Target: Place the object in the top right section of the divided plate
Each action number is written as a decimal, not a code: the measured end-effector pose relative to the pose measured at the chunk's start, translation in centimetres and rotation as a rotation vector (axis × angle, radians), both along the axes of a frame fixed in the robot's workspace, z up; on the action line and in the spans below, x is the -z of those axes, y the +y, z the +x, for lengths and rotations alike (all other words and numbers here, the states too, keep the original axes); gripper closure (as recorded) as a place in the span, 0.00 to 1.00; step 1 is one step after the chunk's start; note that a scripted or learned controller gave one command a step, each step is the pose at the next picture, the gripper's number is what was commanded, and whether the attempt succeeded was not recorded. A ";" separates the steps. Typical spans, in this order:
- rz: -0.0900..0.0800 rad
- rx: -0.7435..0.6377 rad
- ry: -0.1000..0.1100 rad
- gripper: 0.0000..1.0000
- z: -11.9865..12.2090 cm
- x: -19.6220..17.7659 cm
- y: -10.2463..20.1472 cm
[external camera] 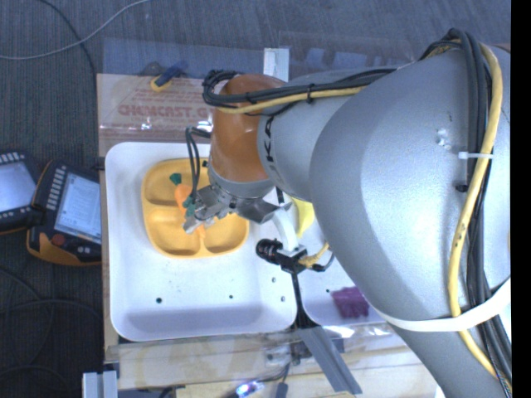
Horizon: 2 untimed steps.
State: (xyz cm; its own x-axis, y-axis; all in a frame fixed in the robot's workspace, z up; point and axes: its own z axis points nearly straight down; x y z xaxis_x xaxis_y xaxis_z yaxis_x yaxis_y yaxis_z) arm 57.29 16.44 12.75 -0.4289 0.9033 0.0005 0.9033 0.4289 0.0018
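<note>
A yellow divided plate (163,237) lies in the left white bin (191,305), towards its far side. A small orange object with a green tip (178,191) rests in the plate's upper part, beside the centre ridge. My gripper (195,215) hangs low over the middle of the plate, just right of and below that object. The wrist and orange band (236,139) cover the plate's right side. From this angle I cannot make out whether anything is held.
A purple object (351,303) lies in the right bin (325,315), and a yellow object (304,216) shows there behind the arm. A teach pendant (68,214) sits left of the bench. The big grey arm covers most of the right bin.
</note>
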 end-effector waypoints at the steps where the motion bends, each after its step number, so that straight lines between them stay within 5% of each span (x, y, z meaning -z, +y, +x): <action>1: 0.010 -0.113 -0.063 1.00 -7.1 2.3 -3.2; 2: 0.008 -0.301 0.001 1.00 1.8 2.3 -0.8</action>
